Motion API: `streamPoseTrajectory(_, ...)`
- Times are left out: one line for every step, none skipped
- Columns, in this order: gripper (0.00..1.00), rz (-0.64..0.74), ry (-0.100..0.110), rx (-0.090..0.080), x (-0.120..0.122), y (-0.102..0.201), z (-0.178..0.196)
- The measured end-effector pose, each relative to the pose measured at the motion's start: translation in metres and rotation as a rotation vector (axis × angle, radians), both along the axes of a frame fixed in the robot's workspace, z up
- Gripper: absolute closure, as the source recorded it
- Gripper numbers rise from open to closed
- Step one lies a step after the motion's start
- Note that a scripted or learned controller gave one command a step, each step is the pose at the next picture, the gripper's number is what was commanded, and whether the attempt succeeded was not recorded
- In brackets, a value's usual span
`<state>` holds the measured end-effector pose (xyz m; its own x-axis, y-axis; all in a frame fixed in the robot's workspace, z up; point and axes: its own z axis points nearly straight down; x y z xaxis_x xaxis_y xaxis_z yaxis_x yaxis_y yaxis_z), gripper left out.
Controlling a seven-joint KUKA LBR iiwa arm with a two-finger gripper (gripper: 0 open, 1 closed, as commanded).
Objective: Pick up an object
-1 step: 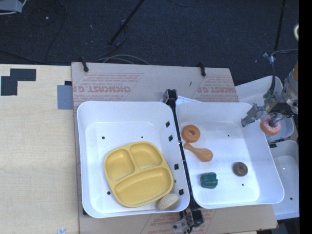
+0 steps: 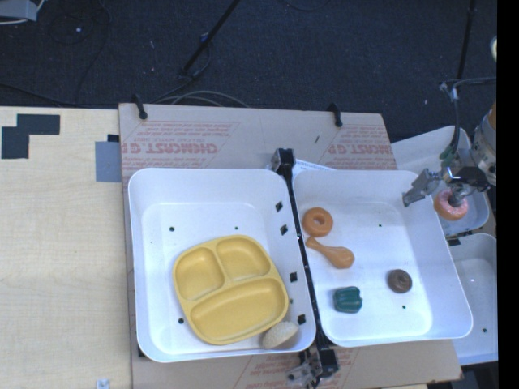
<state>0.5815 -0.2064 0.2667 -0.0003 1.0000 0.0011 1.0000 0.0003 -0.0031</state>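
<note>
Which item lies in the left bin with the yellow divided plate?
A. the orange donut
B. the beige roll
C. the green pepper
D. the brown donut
B: the beige roll rests at the yellow plate's lower right edge in the left bin; the other three items lie in the right bin.

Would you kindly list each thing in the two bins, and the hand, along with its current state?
Yellow divided tray: flat in left bin, compartments up.
Beige round object: left bin's near edge, touching the tray.
Orange ring: flat in right bin.
Orange pear-shaped toy: on its side.
Green toy: resting in right bin.
Brown ring: flat.
Pink ring: at the hand, over the right bin's rim.
</note>
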Motion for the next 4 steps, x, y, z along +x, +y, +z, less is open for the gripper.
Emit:
streamPoseTrajectory(0.00,0.003,0.004,0.002,0.005,0.008,-0.058)
streamPoseTrajectory(0.00,0.000,0.004,0.001,0.001,0.013,-0.103)
streamPoseTrajectory(0.00,0.002,0.005,0.001,0.007,0.016,-0.164)
streamPoseTrajectory(1.00,0.001,0.001,0.000,0.008,0.015,-0.150)
